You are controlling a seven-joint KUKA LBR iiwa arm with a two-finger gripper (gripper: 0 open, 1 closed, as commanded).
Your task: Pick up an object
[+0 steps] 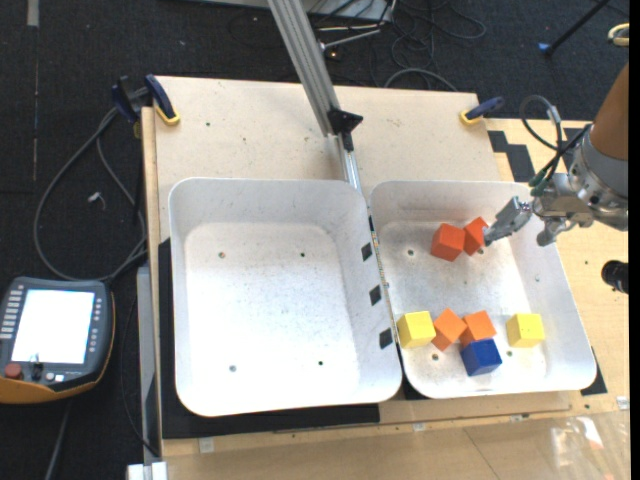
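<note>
Jaws of the gripper [492, 230] sit at the right bin [560, 298], state impossible to tell, tip touching a small orange block [474, 233] just beside a larger orange block [448, 240]; yellow, orange and blue blocks cluster near the front wall.

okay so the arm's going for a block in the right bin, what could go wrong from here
1. The claw sits at the edge of two orange blocks lying close together; it may shove them apart rather than grip one.
2. It is tilted and close to the right bin wall, so a finger could catch the rim.
3. The lower blocks are bunched, leaving little finger room.
</note>
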